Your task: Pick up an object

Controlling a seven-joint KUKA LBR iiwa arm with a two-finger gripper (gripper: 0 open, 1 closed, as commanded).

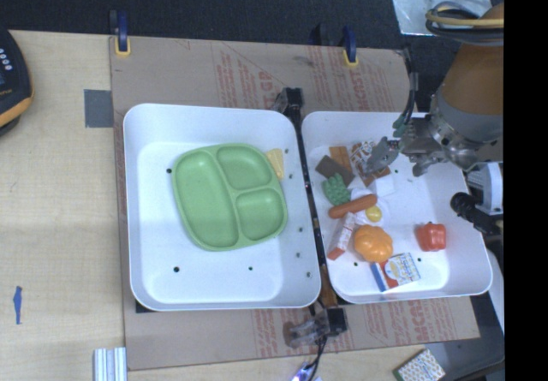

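Gripper point(383, 157) hangs over the upper middle of the right bin point(467, 285), tips right at a small packet-like item point(366, 153) with red and white print; cannot tell the jaw state, and nothing clearly sits in the grip. Using the gripper as landmark: brown block point(330, 167) lies just beside it toward the left bin, green knobbly toy point(336, 191) a bit below that, and a red-orange sausage point(353, 205) below the gripper, long axis running slanted, upper end toward the arm side. Small yellow piece point(373, 215) touches the sausage end. Orange rounded fruit point(372, 243), smooth plastic look, sits further down; a flat printed carton point(402, 269) just beside it. Red pepper-like toy point(431, 236) lies well apart, down and toward the arm side. Nearest candidate is probably the packet under the tips; likely a short descent, little sideways travel. Left bin point(145, 285) holds a green sectioned tray point(229, 196), matte plastic, three wells, with a pale yellow bit point(275, 163) at its edge.
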